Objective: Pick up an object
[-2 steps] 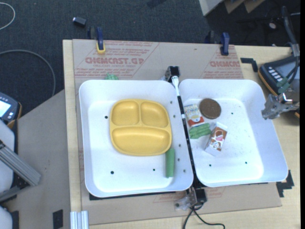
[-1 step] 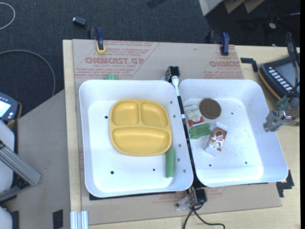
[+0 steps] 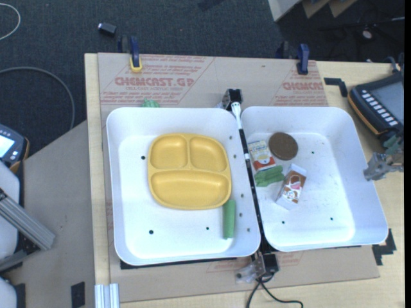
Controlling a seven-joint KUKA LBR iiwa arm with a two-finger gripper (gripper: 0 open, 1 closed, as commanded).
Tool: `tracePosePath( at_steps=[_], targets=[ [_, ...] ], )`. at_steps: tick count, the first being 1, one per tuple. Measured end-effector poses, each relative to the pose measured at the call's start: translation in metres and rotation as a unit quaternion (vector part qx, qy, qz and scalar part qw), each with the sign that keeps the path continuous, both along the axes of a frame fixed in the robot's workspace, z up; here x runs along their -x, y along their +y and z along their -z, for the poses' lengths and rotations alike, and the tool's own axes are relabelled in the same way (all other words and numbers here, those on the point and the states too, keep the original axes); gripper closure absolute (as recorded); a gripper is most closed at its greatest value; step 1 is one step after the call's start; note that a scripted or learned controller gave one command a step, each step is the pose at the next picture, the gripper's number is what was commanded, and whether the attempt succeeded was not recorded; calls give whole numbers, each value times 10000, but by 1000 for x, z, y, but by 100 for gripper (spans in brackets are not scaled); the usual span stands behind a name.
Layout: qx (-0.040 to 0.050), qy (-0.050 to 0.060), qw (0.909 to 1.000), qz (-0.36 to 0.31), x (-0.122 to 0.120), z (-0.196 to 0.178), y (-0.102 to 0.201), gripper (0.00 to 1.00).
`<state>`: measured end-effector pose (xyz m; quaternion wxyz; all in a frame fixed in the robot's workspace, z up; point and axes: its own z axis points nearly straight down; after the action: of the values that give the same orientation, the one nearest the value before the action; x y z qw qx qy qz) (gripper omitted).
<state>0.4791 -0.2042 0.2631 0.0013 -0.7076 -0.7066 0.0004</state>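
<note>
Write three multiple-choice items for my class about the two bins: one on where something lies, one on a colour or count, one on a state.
1. Where does the yellow tray lie?
A. left bin
B. right bin
C. on the bench outside the bins

2. What colour is the round disc in the right bin?
A. blue
B. brown
C. white

3. How does the green stick lie in the left bin?
A. standing on the tray
B. inside a tray compartment
C. flat on the bin floor beside the tray

Answers:
1 A, the tray sits in the middle of the left bin.
2 B, the disc is brown against the white bin.
3 C, the stick lies flat by the tray's lower right corner.
</note>
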Motion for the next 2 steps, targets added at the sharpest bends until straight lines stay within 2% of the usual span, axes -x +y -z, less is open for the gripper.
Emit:
tracePosePath(
  at_steps=[1, 2],
  targets=[
    [0, 2, 10000, 2, 0, 24, -20, 100],
    [-1, 1, 10000, -2, 0, 30, -19, 100]
  ],
)
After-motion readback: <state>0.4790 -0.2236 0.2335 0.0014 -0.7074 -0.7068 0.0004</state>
